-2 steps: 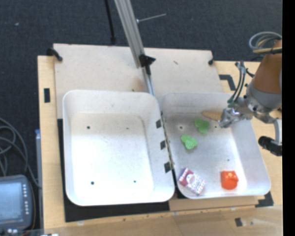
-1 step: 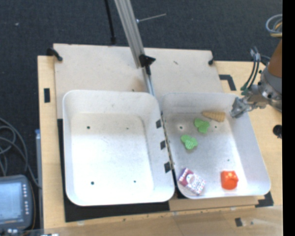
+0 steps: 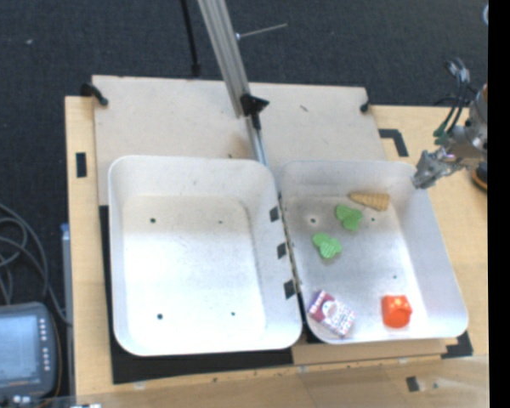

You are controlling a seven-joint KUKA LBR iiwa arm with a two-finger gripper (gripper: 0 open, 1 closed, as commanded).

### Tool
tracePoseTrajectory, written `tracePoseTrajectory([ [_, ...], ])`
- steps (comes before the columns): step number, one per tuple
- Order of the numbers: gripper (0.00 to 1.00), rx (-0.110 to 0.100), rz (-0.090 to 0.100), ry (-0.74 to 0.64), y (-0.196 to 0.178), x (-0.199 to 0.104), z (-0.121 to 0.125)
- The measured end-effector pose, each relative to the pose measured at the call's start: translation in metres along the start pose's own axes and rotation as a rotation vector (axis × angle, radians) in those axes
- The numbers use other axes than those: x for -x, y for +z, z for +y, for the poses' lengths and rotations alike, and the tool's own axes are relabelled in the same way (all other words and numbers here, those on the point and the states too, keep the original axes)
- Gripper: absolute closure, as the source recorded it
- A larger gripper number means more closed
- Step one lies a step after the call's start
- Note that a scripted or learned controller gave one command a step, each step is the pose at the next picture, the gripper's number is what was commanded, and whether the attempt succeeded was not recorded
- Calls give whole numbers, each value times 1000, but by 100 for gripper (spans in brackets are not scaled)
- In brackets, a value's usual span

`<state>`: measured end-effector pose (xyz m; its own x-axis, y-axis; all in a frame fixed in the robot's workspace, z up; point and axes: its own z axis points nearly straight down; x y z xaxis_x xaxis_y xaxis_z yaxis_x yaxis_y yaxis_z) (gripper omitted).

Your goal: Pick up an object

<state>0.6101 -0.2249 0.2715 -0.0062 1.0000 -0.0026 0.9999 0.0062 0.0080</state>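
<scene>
The right bin (image 3: 429, 253) holds several small objects. A tan cone-shaped piece (image 3: 370, 200) lies near its far edge. Two green pieces sit close together, one (image 3: 349, 218) above the other (image 3: 326, 246). A red and white packet (image 3: 332, 314) rests at the near left corner, and an orange-red block (image 3: 396, 311) lies near the front right. My gripper (image 3: 428, 169) hangs at the bin's far right corner, above the rim, apart from all the objects. Nothing shows between its fingers.
The left bin (image 3: 123, 228) lies beside the right one, sharing a middle edge. A slanted metal pole (image 3: 229, 58) rises behind the bins. The wooden bench (image 3: 323, 109) extends behind. A grey device with cables (image 3: 17, 347) sits at the lower left.
</scene>
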Motion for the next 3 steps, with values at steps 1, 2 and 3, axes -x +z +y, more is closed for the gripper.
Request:
tracePoseTrajectory([
  [1,100,-6,3,0,-7,-51,0],
  [2,100,-7,3,0,-2,-102,-5],
  [3,100,-9,2,1,12,-149,2],
])
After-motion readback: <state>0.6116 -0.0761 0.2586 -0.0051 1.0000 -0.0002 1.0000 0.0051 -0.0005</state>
